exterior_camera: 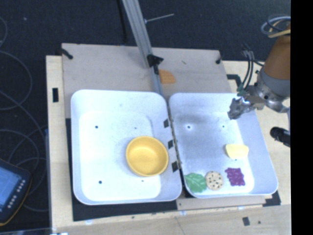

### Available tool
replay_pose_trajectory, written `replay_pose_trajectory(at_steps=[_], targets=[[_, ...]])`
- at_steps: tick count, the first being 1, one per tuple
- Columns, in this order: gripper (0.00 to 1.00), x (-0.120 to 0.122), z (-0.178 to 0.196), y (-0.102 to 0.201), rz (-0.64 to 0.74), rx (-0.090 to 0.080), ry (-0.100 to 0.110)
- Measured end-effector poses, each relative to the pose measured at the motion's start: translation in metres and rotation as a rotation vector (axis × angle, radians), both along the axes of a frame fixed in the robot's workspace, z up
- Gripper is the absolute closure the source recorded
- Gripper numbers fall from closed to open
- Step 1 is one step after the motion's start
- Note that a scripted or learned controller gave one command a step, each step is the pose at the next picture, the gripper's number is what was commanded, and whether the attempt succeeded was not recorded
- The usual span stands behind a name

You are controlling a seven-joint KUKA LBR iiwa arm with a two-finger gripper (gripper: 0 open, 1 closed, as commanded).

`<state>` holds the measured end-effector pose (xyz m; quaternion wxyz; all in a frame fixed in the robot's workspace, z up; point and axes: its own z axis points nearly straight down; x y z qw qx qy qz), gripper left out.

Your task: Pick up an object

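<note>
Yellow and pale, the small wedge [236, 151] lies in the right bin [205, 126], just above the purple piece [235, 176] and up-right of the cookie [213, 180]. It looks light, stiff and smooth, likely a toy; its flat sides seem the best hold. The gripper [236, 109] hangs well above the wedge near the bin's top edge; whether its jaws are parted cannot be told.

- A pale wooden bench [56, 131] carries a tan board [107, 67].
- Two white bins sit side by side: left bin [98, 111], right bin [205, 111].
- A small orange object [166, 77], perhaps a block, lies on the board.
</note>
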<state>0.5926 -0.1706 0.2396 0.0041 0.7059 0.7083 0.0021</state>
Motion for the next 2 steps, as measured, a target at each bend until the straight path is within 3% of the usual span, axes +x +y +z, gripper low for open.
replay_pose_trajectory(at_steps=[1,2], targets=[[1.0,0.001,0.013,-0.001,0.002,0.002,0.006],[1.0,0.005,0.016,0.058,0.004,0.004,0.007]])
